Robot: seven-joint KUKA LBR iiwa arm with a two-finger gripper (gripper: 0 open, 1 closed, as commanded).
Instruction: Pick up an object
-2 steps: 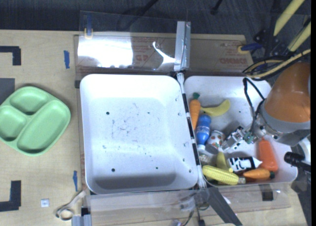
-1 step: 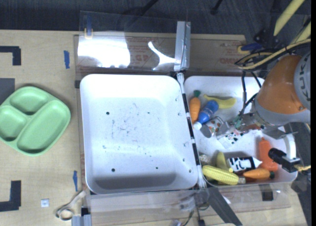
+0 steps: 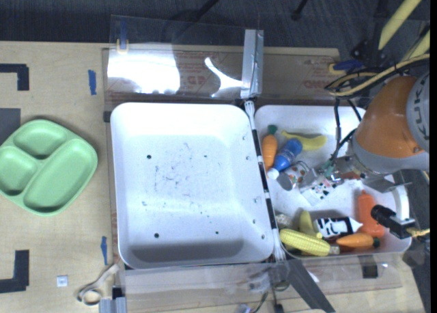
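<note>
My gripper (image 3: 332, 170) hangs low over the middle of the right bin (image 3: 345, 121), below the arm's orange band (image 3: 389, 127). Just under and left of it lie a small patterned card (image 3: 315, 190) and a silvery can (image 3: 289, 179). A blue bottle (image 3: 289, 153), an orange carrot (image 3: 270, 149) and a yellow banana (image 3: 306, 141) lie at the bin's back left. Along the front are a corn cob (image 3: 305, 242), a black-and-white bottle (image 3: 338, 225) and a second carrot (image 3: 355, 241). I see nothing lifted off the bin floor.
The left bin (image 3: 181, 182) sits beside the right one, with a thin divider wall between them. A green compartment plate (image 3: 44, 166) rests on the bench at far left. A clear panel (image 3: 177, 65) stands behind the bins. Cables (image 3: 369, 76) trail at back right.
</note>
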